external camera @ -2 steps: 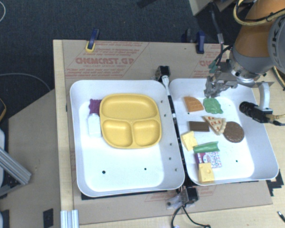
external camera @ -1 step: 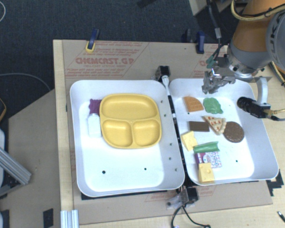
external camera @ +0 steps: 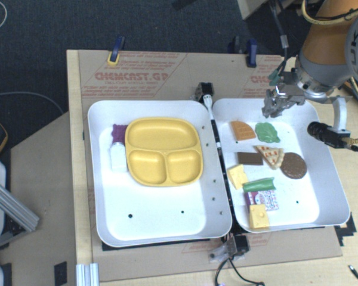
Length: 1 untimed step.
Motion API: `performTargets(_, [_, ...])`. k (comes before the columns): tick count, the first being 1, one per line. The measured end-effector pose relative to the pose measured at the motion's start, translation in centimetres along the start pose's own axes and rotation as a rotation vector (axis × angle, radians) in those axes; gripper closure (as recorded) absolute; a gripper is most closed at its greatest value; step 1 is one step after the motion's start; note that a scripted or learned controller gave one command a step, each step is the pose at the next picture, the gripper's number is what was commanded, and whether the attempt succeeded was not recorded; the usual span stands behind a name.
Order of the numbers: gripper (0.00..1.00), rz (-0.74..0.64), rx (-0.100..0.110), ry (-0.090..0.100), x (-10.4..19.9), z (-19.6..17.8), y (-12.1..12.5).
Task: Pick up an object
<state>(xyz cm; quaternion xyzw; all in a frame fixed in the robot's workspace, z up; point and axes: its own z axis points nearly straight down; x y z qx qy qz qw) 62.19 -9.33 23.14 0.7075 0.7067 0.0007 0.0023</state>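
L bin (external camera: 101, 177), shallow white plastic: holds a yellow three-compartment plastic tray (external camera: 164, 149), rigid, likely light; take by rim, not the slick concave wells. A purple-and-white item (external camera: 117, 145) lies at the tray's L edge, partly hidden.

R bin (external camera: 334, 189): small toy-food pieces, prob. rigid moulded plastic, light, smooth. An orange wedge (external camera: 243, 130), brown rectangular bar (external camera: 249, 158), yellow block (external camera: 237, 176), green bar (external camera: 259, 185), second yellow block (external camera: 258, 217), pizza-slice piece (external camera: 271, 155), green leaf-shaped piece (external camera: 267, 132), flat brown disc (external camera: 294, 165).

Gripper (external camera: 274, 109) hangs at the bin's far edge, just above the green leaf-shaped piece; nothing held; open/closed: cannot tell. Leaf is the nearest target: irregular, low profile; pinch across narrow width. Flat pieces may slip.
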Motion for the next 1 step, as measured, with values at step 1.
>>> performTargets(1, [1.00,-0.003,0.006,0.003,1.91,0.35,-0.36])
